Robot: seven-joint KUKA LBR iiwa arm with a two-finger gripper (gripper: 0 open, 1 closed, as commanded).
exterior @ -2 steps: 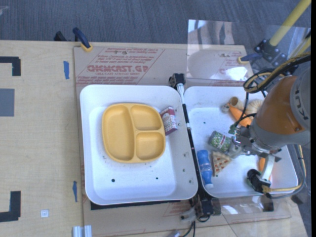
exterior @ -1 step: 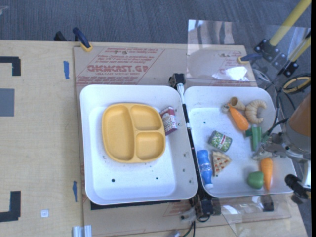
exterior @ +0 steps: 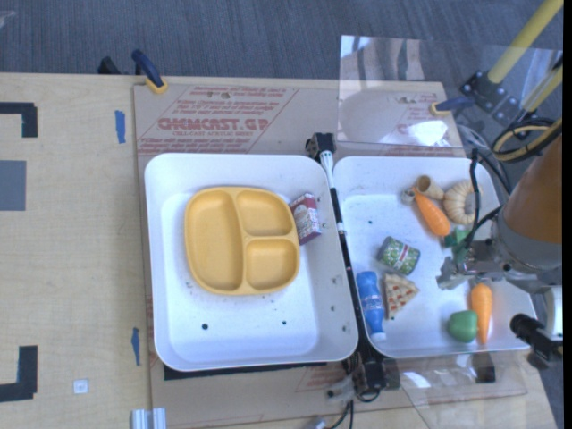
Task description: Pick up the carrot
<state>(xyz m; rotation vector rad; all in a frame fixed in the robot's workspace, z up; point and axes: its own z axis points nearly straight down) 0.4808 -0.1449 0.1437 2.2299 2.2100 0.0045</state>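
Two orange carrot-like pieces lie in the right bin point(exterior: 357, 195). One carrot point(exterior: 433, 214) lies at a slant near the back, its green end toward the gripper. The other carrot point(exterior: 483, 309) stands lengthwise near the front right, beside a green round piece point(exterior: 462, 325). My gripper point(exterior: 465, 266) hangs over the right side of that bin, between the two carrots and just above the top of the front one. Whether it touches either carrot is not visible.
The right bin also holds a croissant point(exterior: 459, 200), a small tan piece point(exterior: 422, 186), a green can point(exterior: 398, 255), a pizza slice point(exterior: 399, 294) and a blue bottle point(exterior: 369, 304). The left bin point(exterior: 170, 266) bears a yellow divided plate point(exterior: 210, 239) and a small red can point(exterior: 307, 217).
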